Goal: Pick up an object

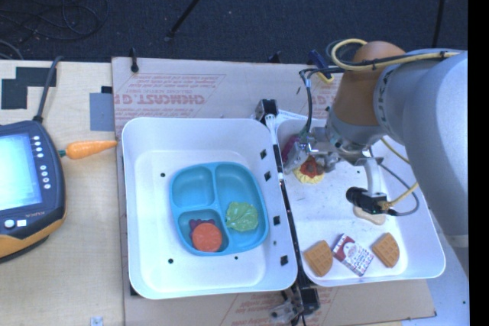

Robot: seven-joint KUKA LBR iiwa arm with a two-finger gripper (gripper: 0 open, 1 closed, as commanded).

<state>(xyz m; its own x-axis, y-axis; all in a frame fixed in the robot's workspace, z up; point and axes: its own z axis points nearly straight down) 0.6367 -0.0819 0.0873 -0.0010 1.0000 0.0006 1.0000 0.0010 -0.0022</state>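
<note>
Red-and-yellow item (311, 172) sits in the right bin (336, 221), far-left corner area, close to the wall shared with the left bin (145, 164). Both bins are on the bench (76, 256). Grey arm (416, 107) comes in from the right and hangs over the right bin. Gripper (313, 159) is right at the red-and-yellow item, on its far side. Can't tell whether it's apart or closed, or whether it's touching.

Left bin holds a blue divided plate (200, 187). Green piece (242, 217) is in its near-right compartment, red round piece (206, 236) in its near-left one.

Handheld controller with a lit screen (21, 187) is at the bench's left edge.

Near edge of the right bin, in a row and just beside each other: tan waffle piece (318, 258), red-and-white packet (354, 255), second tan waffle piece (386, 249).

Orange carrot (90, 149) lies on the bench, outside the left bin's far-left corner.
</note>
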